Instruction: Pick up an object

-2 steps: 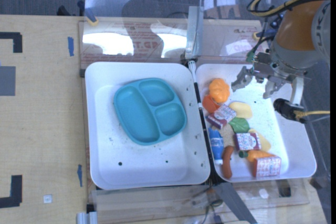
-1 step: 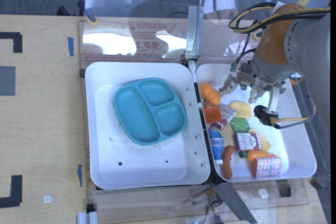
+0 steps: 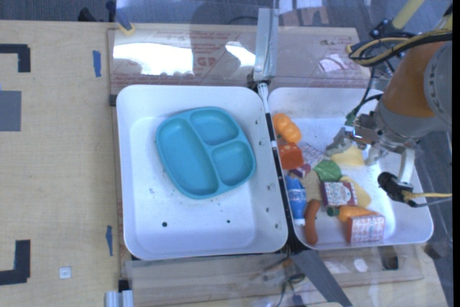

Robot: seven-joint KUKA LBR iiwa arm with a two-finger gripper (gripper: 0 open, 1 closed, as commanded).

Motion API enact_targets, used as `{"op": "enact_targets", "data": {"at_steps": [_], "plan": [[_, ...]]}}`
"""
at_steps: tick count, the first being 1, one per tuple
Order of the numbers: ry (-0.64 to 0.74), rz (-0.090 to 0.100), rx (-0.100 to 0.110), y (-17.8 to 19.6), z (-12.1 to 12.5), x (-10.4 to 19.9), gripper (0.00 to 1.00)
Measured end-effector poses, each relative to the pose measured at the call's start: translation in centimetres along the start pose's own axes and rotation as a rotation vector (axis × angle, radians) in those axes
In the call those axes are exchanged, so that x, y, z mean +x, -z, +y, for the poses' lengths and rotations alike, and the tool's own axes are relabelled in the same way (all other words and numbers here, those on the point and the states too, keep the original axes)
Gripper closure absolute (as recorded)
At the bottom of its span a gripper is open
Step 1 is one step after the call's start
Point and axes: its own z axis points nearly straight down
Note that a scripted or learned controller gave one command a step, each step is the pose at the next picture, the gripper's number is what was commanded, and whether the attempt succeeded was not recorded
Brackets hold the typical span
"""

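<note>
The step in hand looks like the descent over the right bin (image 3: 420,226), with no object yet picked up.

Taking the green toy (image 3: 328,170) at the heap's middle as landmark: nearest the camera, below and right of it, stands a red-and-white carton (image 3: 366,227); a sausage (image 3: 311,220) lies below and left; a small box (image 3: 336,193) sits just beneath it.

Just right of the green toy lies a pale yellow piece (image 3: 351,157), likely the target, directly under the gripper (image 3: 357,139). The jaws stand spread, nothing between them. The next move calls for lowering squarely and closing.

Farther, up and left, an orange toy (image 3: 287,128). Well left, a blue divided plate (image 3: 205,152) in the left bin (image 3: 140,226).
</note>
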Motion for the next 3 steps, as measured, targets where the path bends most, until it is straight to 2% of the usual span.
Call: {"op": "enact_targets", "data": {"at_steps": [1, 2, 3], "plan": [[0.127, 0.003, -0.006, 0.1, 0.7, 5.8, 0.00], [0.155, 0.001, -0.003, 0.0, 3.4, 8.2, 0.00], [0.205, 0.001, -0.001, -0.1, 7.4, 5.7, 0.00]]}}
